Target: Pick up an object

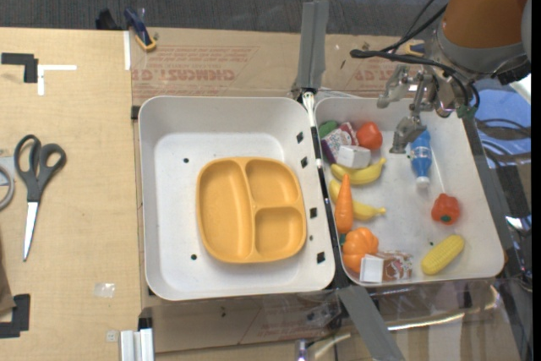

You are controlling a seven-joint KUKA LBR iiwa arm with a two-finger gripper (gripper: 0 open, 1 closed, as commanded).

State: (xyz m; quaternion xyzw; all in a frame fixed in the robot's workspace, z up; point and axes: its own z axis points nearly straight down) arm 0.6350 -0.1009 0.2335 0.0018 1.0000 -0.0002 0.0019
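Nearest in the right bin (pixel 483 207) lie a corn cob (pixel 442 254), a small packet (pixel 382 267) and an orange pumpkin-like toy (pixel 358 243); beyond them a carrot (pixel 344 203), two bananas (pixel 362 174) and a red pepper (pixel 445 209). The left bin (pixel 161 207) holds a yellow divided plate (pixel 251 209). Farther back, a blue bottle (pixel 421 156) lies just below the pincer (pixel 414 127), which hangs over the bin's far side; whether its fingers are apart or together cannot be told. Scissors (pixel 34 182) rest on the table (pixel 76 266).

Bright even light, soft shadows, sharp focus.
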